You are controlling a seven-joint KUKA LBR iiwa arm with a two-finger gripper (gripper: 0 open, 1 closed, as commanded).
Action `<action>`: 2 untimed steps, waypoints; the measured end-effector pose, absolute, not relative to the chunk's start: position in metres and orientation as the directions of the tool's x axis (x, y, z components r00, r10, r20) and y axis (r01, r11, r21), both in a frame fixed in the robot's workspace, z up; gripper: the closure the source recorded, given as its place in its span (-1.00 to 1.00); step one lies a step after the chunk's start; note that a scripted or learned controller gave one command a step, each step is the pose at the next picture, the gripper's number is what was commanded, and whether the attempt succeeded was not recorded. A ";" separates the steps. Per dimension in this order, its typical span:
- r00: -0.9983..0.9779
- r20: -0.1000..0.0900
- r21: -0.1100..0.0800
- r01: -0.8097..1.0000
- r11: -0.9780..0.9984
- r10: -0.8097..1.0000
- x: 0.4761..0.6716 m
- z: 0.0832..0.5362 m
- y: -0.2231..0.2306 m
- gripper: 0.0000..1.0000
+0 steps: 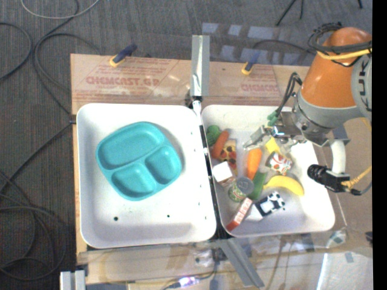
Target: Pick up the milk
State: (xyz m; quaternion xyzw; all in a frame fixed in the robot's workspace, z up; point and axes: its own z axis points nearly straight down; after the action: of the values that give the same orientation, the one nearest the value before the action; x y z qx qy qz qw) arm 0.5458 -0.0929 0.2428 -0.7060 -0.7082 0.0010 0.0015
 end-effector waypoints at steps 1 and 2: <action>0.134 0.000 -0.005 0.991 -0.134 0.991 0.532 0.135 -0.172 -1.00; 0.134 0.000 -0.004 0.991 -0.134 0.991 0.532 0.135 -0.171 -1.00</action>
State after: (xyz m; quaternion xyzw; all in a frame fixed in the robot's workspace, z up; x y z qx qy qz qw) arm 0.5325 -0.1714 0.1351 -0.7531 -0.6579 0.0013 0.0016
